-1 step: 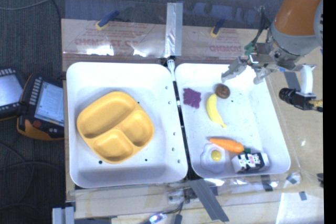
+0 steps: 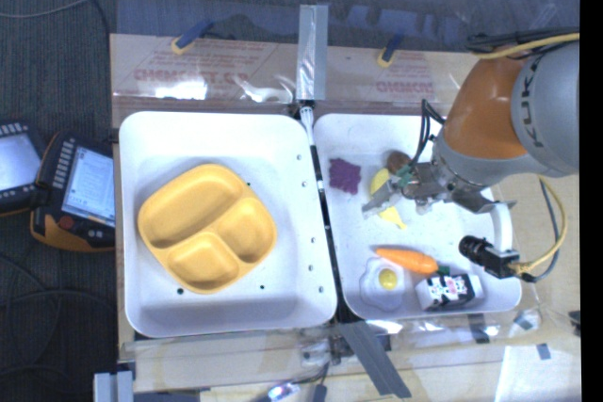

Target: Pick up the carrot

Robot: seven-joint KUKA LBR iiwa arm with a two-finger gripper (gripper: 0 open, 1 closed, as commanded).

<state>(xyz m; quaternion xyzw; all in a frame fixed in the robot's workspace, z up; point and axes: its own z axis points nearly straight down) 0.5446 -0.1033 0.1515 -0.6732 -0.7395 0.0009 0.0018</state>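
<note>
The orange carrot (image 2: 407, 259) lies on its side in the right bin (image 2: 350, 138), toward the front, with its tip pointing left. My gripper (image 2: 398, 188) hangs over the middle of that bin, a little behind the carrot and apart from it. The grey arm with its orange band (image 2: 480, 113) reaches in from the right. Small yellow pieces (image 2: 381, 182) lie right under the gripper. Nothing shows held in the gripper.
In the right bin a purple piece (image 2: 344, 174) lies at the left, a yellow wedge (image 2: 394, 217) sits behind the carrot, and a fried-egg toy (image 2: 384, 280) and a black-and-white item (image 2: 446, 290) sit in front. A yellow divided plate (image 2: 205, 226) lies in the left bin (image 2: 141, 136).
</note>
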